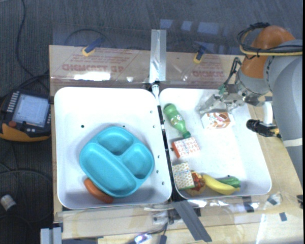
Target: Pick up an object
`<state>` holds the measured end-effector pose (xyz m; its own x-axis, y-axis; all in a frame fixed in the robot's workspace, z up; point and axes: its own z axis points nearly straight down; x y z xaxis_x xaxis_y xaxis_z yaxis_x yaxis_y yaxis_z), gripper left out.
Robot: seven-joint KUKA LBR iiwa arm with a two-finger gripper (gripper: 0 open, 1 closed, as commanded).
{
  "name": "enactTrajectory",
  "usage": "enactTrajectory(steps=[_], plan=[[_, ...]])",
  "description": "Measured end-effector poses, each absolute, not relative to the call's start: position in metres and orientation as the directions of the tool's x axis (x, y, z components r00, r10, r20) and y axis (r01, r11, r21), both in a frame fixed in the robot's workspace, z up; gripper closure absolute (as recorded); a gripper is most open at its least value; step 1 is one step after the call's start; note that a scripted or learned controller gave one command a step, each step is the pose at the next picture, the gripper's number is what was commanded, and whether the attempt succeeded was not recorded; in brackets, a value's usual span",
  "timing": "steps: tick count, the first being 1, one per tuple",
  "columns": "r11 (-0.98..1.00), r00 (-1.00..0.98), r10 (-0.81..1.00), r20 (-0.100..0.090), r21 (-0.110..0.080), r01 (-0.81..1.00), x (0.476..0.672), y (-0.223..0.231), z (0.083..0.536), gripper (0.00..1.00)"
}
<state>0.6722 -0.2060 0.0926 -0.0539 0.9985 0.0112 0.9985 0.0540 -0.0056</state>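
Jaws (217,101) low over right white bin (249,156), state unclear, small white-and-red packet (216,120) lying just below-left of them, nearest object to grab.

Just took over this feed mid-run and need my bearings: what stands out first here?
The big turquoise divided plate dominates the left bin, lying over an orange item at its near edge. In the right bin, the tool hovers over a small white packet at the far end, while a green bottle, small boxes and a banana line the bin's left and near sides.
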Motion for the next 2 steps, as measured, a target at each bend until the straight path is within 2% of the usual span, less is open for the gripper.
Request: enactTrajectory(steps=[1,2], plan=[[0.108,-0.108,0.994,0.002,0.011,0.994,0.6184,-0.209,0.0919,0.0],[0.016,-0.017,1.0,0.007,0.018,1.0,0.6195,-0.2083,0.0919,0.0]])
